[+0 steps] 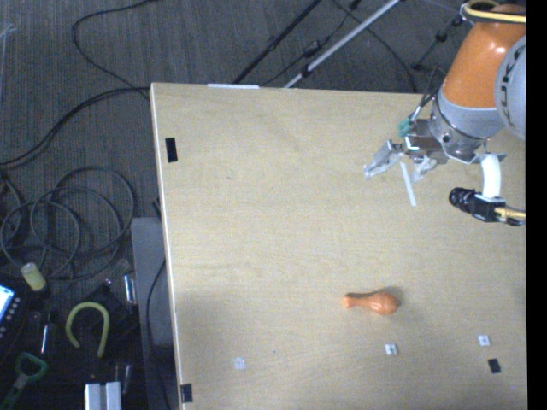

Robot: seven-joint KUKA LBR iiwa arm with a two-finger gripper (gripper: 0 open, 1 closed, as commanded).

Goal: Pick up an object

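Orange object (pixel 373 301), shaped like a small pear or gourd with a narrow neck, lies on its side on the tan bench top (pixel 256 229), in the lower middle-right of the camera view. Its neck points to the view's left, its bulb to the right. A few small white and dark markers (pixel 391 348) sit on the surface just below it.

Well apart from it, toward the upper right, hangs the gripper (pixel 397 162), with nothing between its fingers; these are spread apart, one reaching left, another slanting down. The object lies below and slightly left of it. Behind the gripper, the arm's orange band (pixel 483 62) rises to the right edge. Cables (pixel 77 212) lie on the dark floor left of the bench.
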